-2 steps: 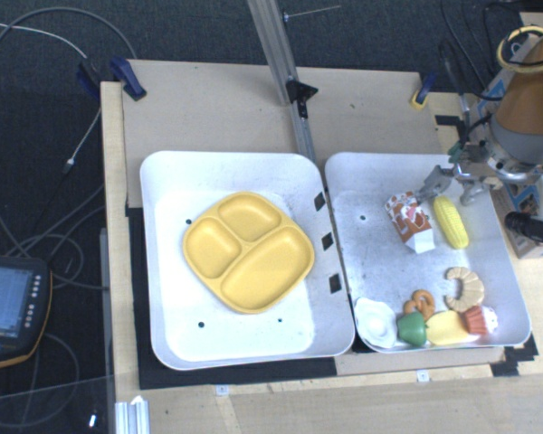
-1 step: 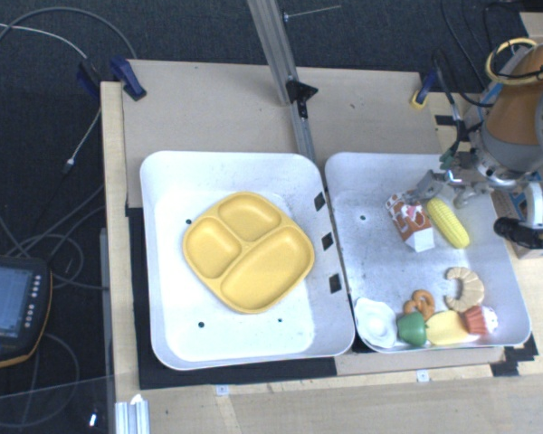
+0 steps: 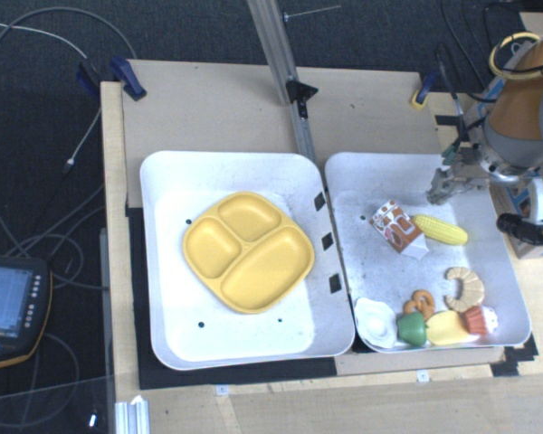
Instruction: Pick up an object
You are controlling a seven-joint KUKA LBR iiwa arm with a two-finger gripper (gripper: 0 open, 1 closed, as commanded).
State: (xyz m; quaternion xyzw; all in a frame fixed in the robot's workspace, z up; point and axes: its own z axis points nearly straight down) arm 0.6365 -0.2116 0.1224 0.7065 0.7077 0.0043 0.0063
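My gripper (image 3: pixel 442 190) hangs over the far part of the right bin (image 3: pixel 362 183), near its back wall. It sits a little beyond and to the right of a small red-brown and white carton (image 3: pixel 396 226) and a yellow corn cob (image 3: pixel 441 231), touching neither. Nearer the front of the bin lie a tan croissant (image 3: pixel 464 286), a pretzel (image 3: pixel 419 301), a green pepper (image 3: pixel 413 330), a yellow lemon-like piece (image 3: pixel 447 329), a red and white piece (image 3: pixel 478 319) and a white fried egg (image 3: pixel 374 319).
The left bin (image 3: pixel 163 242) holds a yellow divided plate (image 3: pixel 248 251). A slanted metal pole (image 3: pixel 285 70) runs down to the gap between the bins. The arm's orange band (image 3: pixel 518 107) is at the right edge. Cables and a tablet (image 3: pixel 9 306) lie left of the bench.
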